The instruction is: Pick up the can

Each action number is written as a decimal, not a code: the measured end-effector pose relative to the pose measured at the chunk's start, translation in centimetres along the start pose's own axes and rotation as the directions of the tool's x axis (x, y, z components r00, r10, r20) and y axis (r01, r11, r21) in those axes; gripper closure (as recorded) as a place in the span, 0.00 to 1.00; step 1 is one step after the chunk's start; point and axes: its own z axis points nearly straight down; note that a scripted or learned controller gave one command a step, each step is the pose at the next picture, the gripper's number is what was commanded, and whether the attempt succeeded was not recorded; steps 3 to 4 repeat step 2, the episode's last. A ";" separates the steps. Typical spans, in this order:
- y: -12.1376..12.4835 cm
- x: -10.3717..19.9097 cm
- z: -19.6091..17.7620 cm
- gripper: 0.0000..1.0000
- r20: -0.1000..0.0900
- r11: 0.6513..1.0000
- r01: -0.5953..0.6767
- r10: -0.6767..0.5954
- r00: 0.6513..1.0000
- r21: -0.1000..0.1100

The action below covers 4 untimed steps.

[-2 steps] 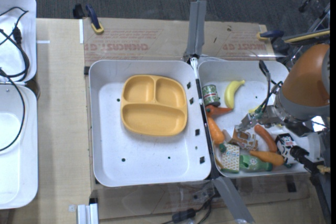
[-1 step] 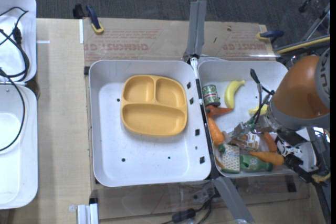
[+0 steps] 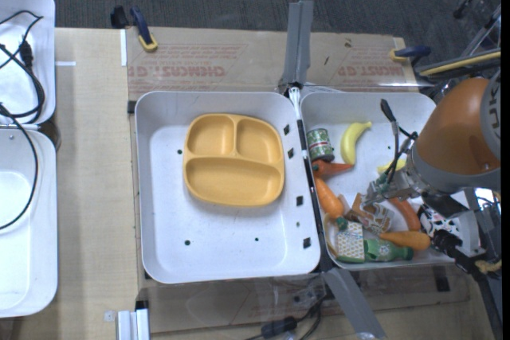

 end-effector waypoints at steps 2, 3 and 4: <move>7.2 0.4 -6.9 0.00 -0.016 0.998 0.049 -0.048 0.999 0.045; 7.2 0.4 -6.9 0.00 -0.016 0.998 0.049 -0.048 0.999 0.045; 7.2 0.4 -6.9 0.00 -0.016 0.998 0.049 -0.048 0.999 0.045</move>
